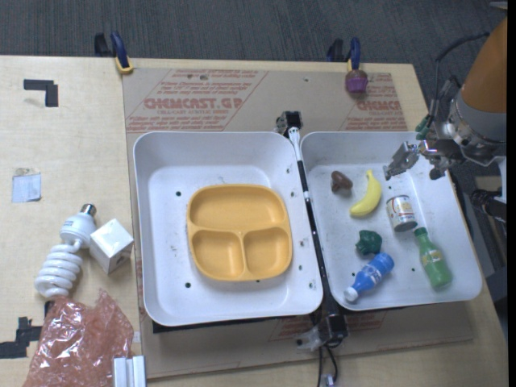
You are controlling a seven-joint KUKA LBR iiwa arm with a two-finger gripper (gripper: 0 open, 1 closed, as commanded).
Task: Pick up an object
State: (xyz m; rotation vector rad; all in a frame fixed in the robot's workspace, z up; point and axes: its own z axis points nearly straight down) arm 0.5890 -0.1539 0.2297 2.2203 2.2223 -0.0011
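Bench [72,151]: pale board, bulb [66,252] at left.
Left bin [153,176]: yellow tray [239,232].
Right bin [459,240]: banana [368,195], can [401,213], bottles.
Gripper [411,158]: above right bin's far edge, grip state unclear.
Floor [242,10]: dark carpet.

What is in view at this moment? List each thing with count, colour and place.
bins: 2, white, side by side on bench
divided tray: 1, yellow, left bin
banana: 1, yellow, right bin
can: 1, silver, right of banana
brown lump: 1, left of banana
green lump: 1, right bin centre
blue bottle: 1, near edge, right bin
green bottle: 1, right bin's right side
spiral bulb: 1, white, bench left
white cube: 1, beside bulb
clamps: 2, blue, far edge
gripper: 1, over right bin's far side
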